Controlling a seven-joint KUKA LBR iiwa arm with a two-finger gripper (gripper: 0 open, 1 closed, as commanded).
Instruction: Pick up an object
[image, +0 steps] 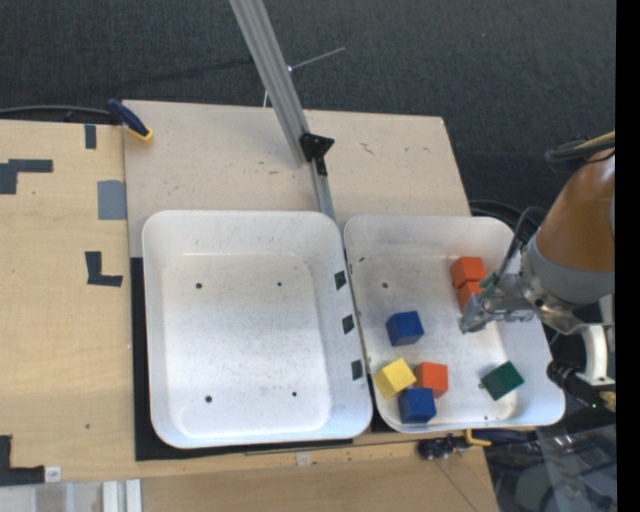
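The grey two-finger gripper (481, 305), finger state undeterminable, sits at 3 o'clock in the right white bin (400, 235), touching the small orange cube (467, 276), seemingly its target.

Both bins white: left bin (170, 250) speckled grey, right bin (420, 240) too. Blocks: orange block (466, 271), second orange block (433, 377), blue block (404, 327), second blue block (417, 404), yellow block (395, 376), dark green block (502, 380). Bench (50, 320) pale tan wood.
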